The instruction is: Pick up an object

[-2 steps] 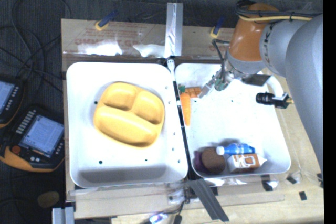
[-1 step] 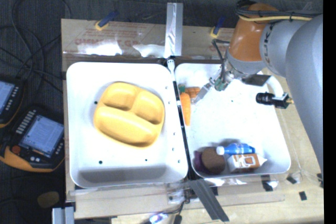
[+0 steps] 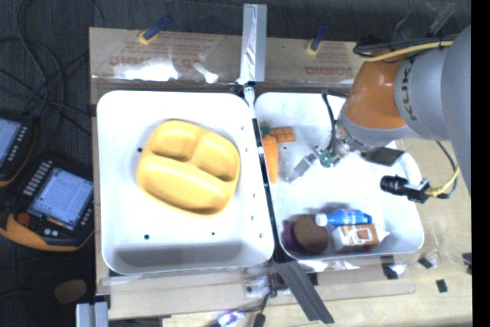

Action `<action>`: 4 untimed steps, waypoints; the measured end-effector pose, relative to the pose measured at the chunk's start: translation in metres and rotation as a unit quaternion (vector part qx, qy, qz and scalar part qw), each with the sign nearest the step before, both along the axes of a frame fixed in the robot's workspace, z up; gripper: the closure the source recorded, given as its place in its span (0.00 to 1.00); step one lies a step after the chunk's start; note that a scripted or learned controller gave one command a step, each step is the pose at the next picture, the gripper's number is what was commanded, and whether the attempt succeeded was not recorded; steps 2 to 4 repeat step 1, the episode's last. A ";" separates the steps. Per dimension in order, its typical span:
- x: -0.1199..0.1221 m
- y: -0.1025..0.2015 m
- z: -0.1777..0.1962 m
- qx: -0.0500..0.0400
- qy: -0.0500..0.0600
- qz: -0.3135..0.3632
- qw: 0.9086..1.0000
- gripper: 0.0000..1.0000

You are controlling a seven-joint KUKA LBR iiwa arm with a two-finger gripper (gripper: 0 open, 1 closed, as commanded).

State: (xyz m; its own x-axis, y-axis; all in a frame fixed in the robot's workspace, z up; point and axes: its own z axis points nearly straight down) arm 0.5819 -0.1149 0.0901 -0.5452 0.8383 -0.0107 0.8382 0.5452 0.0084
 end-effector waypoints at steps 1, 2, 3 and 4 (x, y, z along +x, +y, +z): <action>-0.047 -0.006 0.013 0.003 0.007 -0.084 0.996 0.00; -0.047 -0.006 0.013 0.003 0.007 -0.084 0.996 0.00; -0.047 -0.006 0.013 0.003 0.007 -0.084 0.996 0.00; -0.047 -0.006 0.013 0.003 0.007 -0.084 0.996 0.00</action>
